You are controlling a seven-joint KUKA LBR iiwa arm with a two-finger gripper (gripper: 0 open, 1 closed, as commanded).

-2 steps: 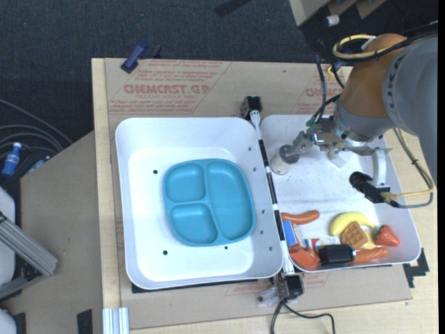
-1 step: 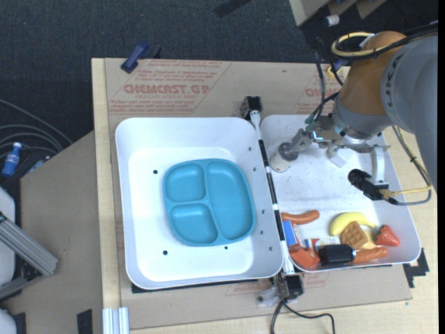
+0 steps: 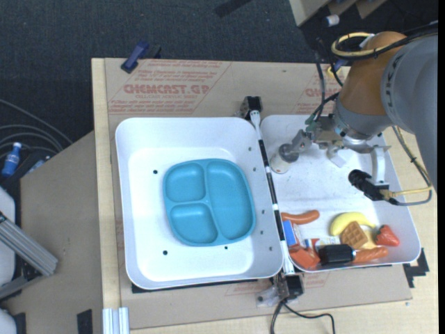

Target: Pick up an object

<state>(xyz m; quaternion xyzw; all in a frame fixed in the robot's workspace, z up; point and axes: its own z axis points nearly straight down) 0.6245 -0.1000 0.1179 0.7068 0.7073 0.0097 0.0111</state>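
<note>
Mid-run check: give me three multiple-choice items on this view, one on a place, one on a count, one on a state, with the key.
1. Where does the blue plate lie?
A. left bin
B. right bin
C. on the bench outside the bins

2. How many compartments has the plate?
A. two
B. three
C. five

3. How do the toy foods lie in the right bin?
A. spread evenly
B. bunched along the near edge
C. stacked on the plate

Key: 1 A, the plate sits mid-floor in the left bin. 2 B, two small hollows and one long one. 3 B, sausage, banana and the rest crowd the near wall.
</note>
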